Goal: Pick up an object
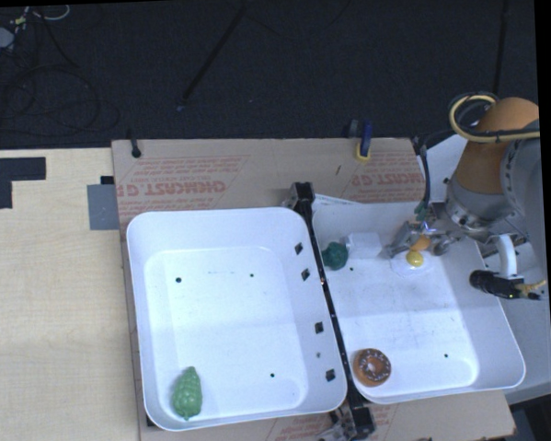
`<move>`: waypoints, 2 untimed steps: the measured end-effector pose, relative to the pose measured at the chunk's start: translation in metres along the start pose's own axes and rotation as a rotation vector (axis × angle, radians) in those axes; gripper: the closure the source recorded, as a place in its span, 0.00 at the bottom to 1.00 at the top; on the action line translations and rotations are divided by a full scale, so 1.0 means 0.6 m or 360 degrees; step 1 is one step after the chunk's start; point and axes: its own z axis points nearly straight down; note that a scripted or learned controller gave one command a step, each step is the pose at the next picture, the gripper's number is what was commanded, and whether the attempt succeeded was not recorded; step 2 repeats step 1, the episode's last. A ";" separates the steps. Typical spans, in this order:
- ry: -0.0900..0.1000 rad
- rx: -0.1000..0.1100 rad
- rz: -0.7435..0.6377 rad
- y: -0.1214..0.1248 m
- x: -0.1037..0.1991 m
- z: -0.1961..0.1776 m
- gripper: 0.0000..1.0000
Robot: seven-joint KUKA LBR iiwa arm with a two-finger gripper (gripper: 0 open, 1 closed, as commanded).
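Nearest lies a brown donut (pixel 372 367) in the right bin (pixel 491 370), while the claw (pixel 415 246), its spread impossible to tell, hovers by a yellow piece (pixel 414 260), apparently approaching and needing descent.

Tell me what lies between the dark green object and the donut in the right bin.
Bare white bin floor only, in the camera view, between the dark green object and the donut.

White bins (pixel 221 229); green lump (pixel 186 393); teal ball (pixel 334 254); brown, possibly sprinkled, doughnut (pixel 372 367).
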 end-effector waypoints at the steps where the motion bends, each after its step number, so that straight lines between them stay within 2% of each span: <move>1: 0.0008 0.0025 -0.0004 -0.005 0.000 -0.019 1.00; 2: 0.0008 0.0025 -0.0004 -0.005 0.000 -0.019 1.00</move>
